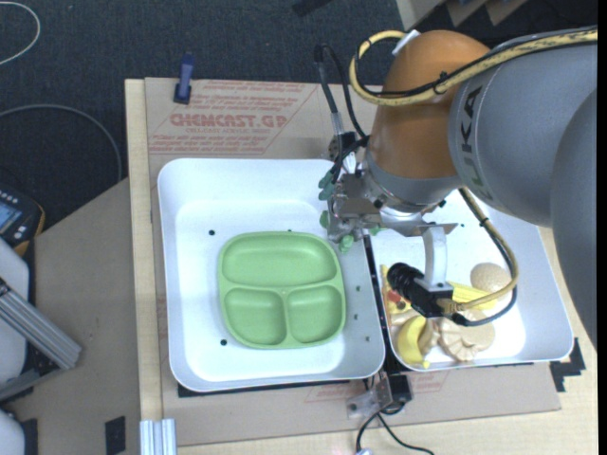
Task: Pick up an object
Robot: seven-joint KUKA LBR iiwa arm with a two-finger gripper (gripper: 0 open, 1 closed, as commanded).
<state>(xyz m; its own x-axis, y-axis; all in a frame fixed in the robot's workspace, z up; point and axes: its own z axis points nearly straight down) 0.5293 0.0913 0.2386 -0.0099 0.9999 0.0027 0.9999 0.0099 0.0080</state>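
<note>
The left bin (180, 254) holds 1 green plate (282, 287) with 3 compartments, lying flat near its middle. The gripper (343, 218) hangs over the wall shared by the 2 bins, just beside the plate's upper right corner; the wrist hides it from above, so I cannot tell how open it is or whether it holds anything. In the right bin (541, 292), near the front wall, lie a yellow piece (410, 339), a beige piece (467, 341) touching it, and a tan ball (489, 277).
</note>
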